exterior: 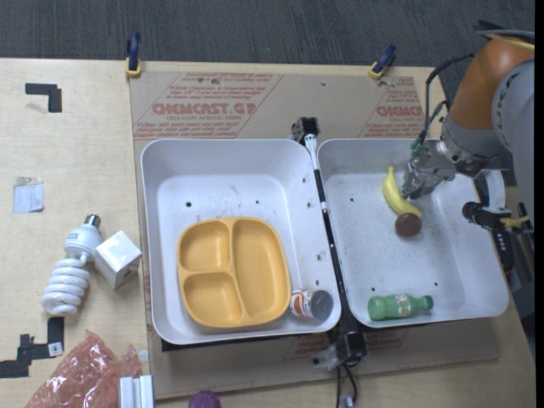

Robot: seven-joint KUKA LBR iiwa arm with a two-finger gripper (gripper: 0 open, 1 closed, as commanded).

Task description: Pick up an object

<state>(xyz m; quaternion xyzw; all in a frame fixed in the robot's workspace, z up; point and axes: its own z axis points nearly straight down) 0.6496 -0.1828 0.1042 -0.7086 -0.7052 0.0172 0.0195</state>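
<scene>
Bench-top holds 2 shallow white bins (pixel 161 228); I see my two-finger gripper (pixel 414 183) poised over the curved yellow banana (pixel 391 195), though I cannot tell its opening.

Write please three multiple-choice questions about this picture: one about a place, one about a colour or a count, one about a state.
1. Where is the yellow divided plate?
A. left bin
B. right bin
C. on the bench outside the bins

2. What colour is the bottle in the right bin?
A. red
B. green
C. blue

3. How does the bottle rest?
A. upright
B. on its side
C. leaning on the banana

Answers: 1 A, it fills the left bin's floor. 2 B, its body is green. 3 B, it lies flat near the front wall, apart from the banana.
</scene>
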